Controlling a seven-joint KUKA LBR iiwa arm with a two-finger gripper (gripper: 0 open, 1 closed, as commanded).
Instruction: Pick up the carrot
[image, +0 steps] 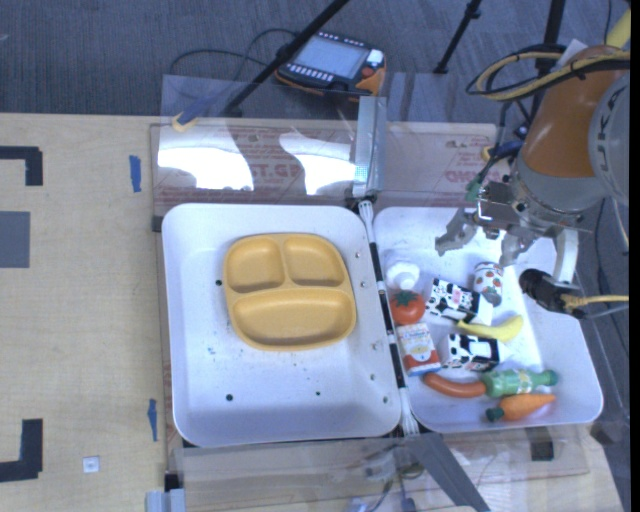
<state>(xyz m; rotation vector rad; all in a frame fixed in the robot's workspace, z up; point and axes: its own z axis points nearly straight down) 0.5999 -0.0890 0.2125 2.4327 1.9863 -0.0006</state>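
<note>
The carrot is orange with a green leafy end and lies at the front of the right bin, just below a green bottle. My gripper hangs over the back part of the right bin, well behind the carrot. Its fingers are spread open and nothing is between them. The grey arm with its orange band comes in from the upper right.
The right bin also holds a red sausage, a banana, two cow-patterned blocks, a tomato, a white cup and a packet. A yellow divided plate sits in the left bin.
</note>
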